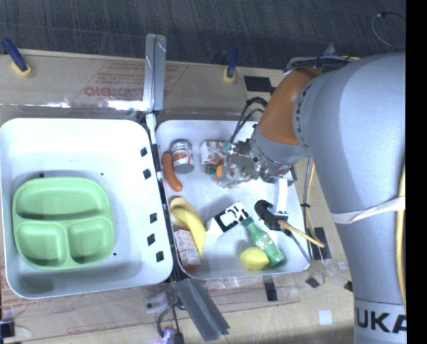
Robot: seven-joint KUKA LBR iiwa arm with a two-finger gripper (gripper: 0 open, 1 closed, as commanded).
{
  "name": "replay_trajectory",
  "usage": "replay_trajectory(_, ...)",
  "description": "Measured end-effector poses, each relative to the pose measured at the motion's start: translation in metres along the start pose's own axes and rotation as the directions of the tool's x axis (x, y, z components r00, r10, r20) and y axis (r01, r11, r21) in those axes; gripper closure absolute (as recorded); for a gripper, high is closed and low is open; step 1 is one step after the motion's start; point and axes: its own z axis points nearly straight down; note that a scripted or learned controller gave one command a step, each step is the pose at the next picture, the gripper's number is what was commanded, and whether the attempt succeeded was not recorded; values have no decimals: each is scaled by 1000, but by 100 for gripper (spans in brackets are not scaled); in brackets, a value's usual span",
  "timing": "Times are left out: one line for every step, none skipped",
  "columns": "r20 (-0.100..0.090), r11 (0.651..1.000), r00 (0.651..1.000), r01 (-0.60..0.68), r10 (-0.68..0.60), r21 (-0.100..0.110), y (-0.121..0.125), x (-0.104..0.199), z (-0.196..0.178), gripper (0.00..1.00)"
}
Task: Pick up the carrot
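**Mia:** Where is the gripper point(236, 165)?

**Dad:** It is low in the right bin point(199, 129), near the back. It sits just beside a small packet point(213, 151) with pictures on it.

**Mia:** Is it open or closed?

**Dad:** I cannot tell. That part is shiny and blurry, and the big grey arm point(357, 135) covers a lot of it. I also cannot tell if it touches the packet or holds anything.

**Mia:** Where is the carrot point(172, 172)?

**Dad:** It lies by the left wall of the right bin, just under a little can point(182, 155). It is apart from the gripper.

**Mia:** What else is in there?

**Dad:** A banana point(189, 221) lies below the carrot. A lemon point(254, 259) sits at the front, touching a green bottle point(264, 242). A black and white card point(231, 217) lies in the middle. A black spoon thing point(269, 216) is near the right wall, but it is hard to make out.

**Mia:** And the other bin?

**Dad:** The left bin point(70, 131) holds a green tray point(63, 222) with three parts.
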Motion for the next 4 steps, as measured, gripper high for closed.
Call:
replay_trajectory(1, 999, 999, 52, -52, -6, -2, 95, -108, 100)
replay_trajectory(2, 999, 999, 51, -51, -5, -3, 94, -107, 0)
replay_trajectory(1, 1000, 1000, 31, -31, -4, -33, 53, 6, 0)
replay_trajectory(2, 999, 999, 33, -33, 5, -35, 53, 1, 100)
